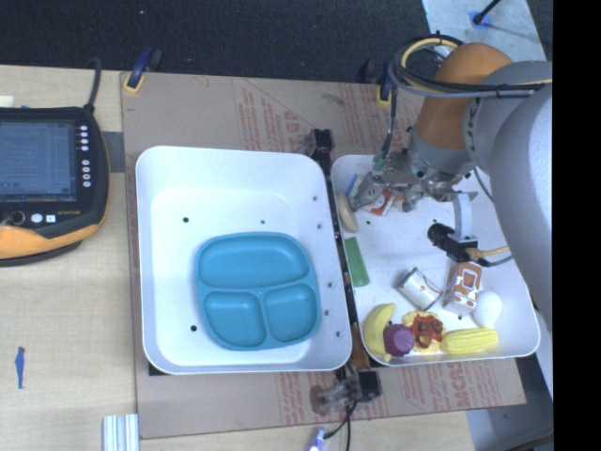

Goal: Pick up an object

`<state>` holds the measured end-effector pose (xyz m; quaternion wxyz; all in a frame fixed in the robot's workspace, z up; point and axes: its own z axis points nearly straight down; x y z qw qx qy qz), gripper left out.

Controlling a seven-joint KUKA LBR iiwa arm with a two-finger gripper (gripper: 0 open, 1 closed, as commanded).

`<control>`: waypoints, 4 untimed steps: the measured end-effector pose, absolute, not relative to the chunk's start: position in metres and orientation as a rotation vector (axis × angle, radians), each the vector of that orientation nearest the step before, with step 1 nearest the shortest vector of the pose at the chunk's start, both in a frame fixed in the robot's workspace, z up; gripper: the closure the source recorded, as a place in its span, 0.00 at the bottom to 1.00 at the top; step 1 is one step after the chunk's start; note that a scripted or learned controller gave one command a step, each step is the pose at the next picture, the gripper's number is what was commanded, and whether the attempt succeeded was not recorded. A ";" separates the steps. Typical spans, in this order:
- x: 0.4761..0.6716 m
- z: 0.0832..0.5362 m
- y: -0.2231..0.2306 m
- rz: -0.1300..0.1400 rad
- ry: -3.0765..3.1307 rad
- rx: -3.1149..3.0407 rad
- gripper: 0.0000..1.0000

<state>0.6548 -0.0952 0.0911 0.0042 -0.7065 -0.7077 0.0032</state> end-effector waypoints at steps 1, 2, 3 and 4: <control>0.655 0.091 -0.098 0.009 -2.217 -2.213 0.00; 0.655 0.091 -0.093 0.009 -2.218 -2.213 0.00; 0.655 0.091 -0.093 0.009 -2.218 -2.212 0.00; 0.653 0.103 -0.097 0.029 -2.216 -2.204 1.00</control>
